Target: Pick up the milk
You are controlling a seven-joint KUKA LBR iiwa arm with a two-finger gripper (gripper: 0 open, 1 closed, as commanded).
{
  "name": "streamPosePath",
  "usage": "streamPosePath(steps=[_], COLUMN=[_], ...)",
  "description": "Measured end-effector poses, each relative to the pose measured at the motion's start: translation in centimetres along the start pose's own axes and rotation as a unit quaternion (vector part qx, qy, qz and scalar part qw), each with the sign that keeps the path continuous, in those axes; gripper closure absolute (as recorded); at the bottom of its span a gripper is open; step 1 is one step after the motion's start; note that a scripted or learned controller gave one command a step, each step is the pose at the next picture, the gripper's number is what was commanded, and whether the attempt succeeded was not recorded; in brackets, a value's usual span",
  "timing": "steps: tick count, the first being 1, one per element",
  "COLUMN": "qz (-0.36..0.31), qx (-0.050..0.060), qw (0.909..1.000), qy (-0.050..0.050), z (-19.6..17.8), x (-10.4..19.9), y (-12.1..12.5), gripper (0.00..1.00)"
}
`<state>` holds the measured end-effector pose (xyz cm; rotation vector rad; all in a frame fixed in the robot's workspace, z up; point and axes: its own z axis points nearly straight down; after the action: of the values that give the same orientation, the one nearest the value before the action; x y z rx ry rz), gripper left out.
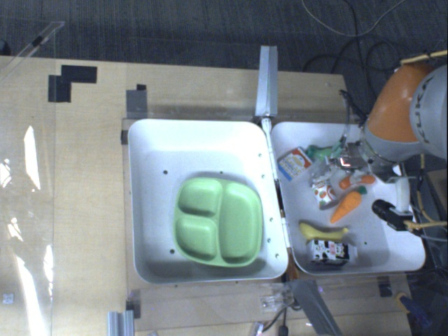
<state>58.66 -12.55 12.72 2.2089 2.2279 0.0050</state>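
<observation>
End effector blurred among clutter; arm cut by right edge.

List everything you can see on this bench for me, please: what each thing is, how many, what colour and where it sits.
White bins: 2, side by side; left bin, right bin.
Divided plate: 1, green, three compartments, lying in the left bin.
Carton with orange picture: 1, white, upper left of the right bin.
Small carton: 1, white and red, middle of the right bin, possibly the milk.
Carrot: 1, orange, beside the small carton.
Banana: 1, yellow, lower part of the right bin.
Black-and-white carton: 1, just below the banana.
Cables: black, on the dark floor beyond the bench.
Robot arm: 1, grey with orange band, over the right bin.
Pincer: 1, low over the items.
</observation>
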Motion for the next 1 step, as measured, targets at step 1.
streamPosePath(steps=[1], qz=[-0.078], qx=[0.000], qw=[0.9970], qy=[0.000], z=[1.62], x=[2.52], y=[-1.86], gripper=[0.00])
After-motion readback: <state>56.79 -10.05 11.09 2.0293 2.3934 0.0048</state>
